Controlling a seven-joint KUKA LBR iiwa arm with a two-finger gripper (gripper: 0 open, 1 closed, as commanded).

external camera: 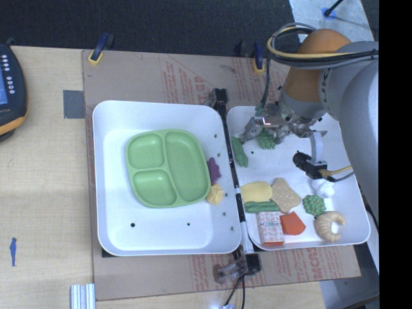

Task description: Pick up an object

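The carton (270, 228) lies nearest, among crowded toys. The gripper (262, 131) hangs in the right bin's (360, 240) far corner, whether spread or pinched unclear, beside a green piece (266, 140); the wall could block a clean grasp.

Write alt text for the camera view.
A grey arm's end effector hangs over the right bin, near a small green toy; toy foods crowd that bin's near side. The left bin holds a green divided plate.

Glossy white plastic bins (106, 172) sit on matt brown cardboard (161, 69).
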